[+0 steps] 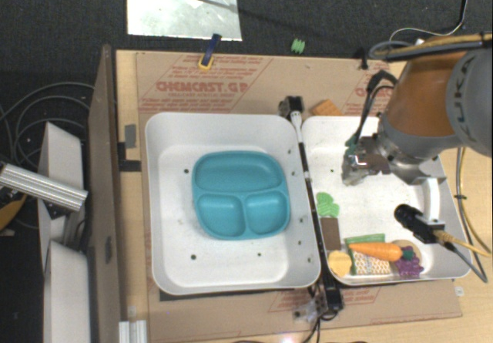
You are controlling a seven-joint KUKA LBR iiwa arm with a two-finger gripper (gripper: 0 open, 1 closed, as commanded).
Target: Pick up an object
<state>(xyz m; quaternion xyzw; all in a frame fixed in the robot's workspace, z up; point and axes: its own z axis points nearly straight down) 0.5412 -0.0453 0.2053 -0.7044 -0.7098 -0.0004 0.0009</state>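
Cardboard (231, 83) under bins, printed "CHEMCAST"

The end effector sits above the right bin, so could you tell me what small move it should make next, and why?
Probably a short move toward the near edge of the right bin: the end effector hangs over bare floor, while the carrot and other toy food lie clustered along that edge.
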